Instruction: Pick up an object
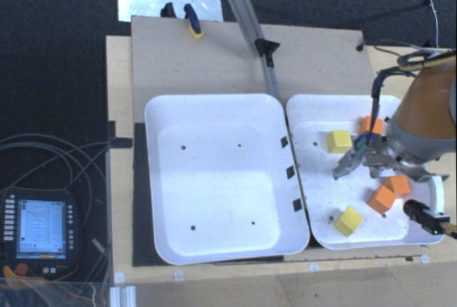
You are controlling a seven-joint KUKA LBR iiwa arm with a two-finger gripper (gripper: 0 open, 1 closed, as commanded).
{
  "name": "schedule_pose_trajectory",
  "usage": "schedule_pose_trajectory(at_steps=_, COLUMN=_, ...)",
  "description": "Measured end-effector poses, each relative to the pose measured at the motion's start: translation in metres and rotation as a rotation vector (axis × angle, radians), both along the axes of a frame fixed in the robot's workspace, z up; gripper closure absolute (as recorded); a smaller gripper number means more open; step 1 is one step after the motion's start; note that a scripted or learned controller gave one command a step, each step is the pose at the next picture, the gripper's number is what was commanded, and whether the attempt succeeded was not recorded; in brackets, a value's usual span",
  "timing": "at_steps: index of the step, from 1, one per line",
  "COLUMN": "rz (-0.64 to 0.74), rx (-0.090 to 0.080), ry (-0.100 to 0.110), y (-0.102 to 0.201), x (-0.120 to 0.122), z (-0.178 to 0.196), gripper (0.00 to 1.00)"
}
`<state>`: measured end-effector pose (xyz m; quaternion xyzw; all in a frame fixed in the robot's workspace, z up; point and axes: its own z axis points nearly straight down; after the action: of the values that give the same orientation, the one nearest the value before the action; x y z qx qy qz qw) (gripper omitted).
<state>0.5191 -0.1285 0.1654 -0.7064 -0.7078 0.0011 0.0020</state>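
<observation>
Several small blocks lie in the right white bin (307, 120). A yellow cube (339, 141) sits near the bin's middle, with an orange block (369, 126) just right of it, partly behind the arm. Another orange block (389, 195) and a second yellow cube (349, 221) lie nearer the front. My gripper (355, 165) hangs low over the bin floor, in the gap between the upper yellow cube and the lower orange block. Nothing shows in its grasp. The wrist and orange band (428, 109) hide the bin's right side.
The left white bin (161, 120) lies beside the right one, on the brown board. A grey pole (243, 2) slants in from the top to a clamp at the bins' far edge. A teach pendant (39, 230) with cables rests at the far left.
</observation>
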Motion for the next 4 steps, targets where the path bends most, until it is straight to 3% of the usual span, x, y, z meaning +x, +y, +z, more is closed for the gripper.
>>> schedule_pose_trajectory(at_steps=1, rz=0.000, rx=0.000, ry=-0.001, y=-0.006, x=0.001, z=-0.044, gripper=0.00)
schedule_pose_trajectory(at_steps=2, rz=0.000, rx=-0.001, ry=-0.003, y=-0.006, x=0.001, z=-0.060, gripper=0.00)
schedule_pose_trajectory(at_steps=3, rz=0.003, rx=-0.001, ry=-0.008, y=-0.006, x=0.003, z=-0.049, gripper=1.00)
schedule_pose_trajectory(at_steps=4, rz=0.003, rx=-0.003, ry=-0.011, y=-0.006, x=0.012, z=-0.002, gripper=1.00)
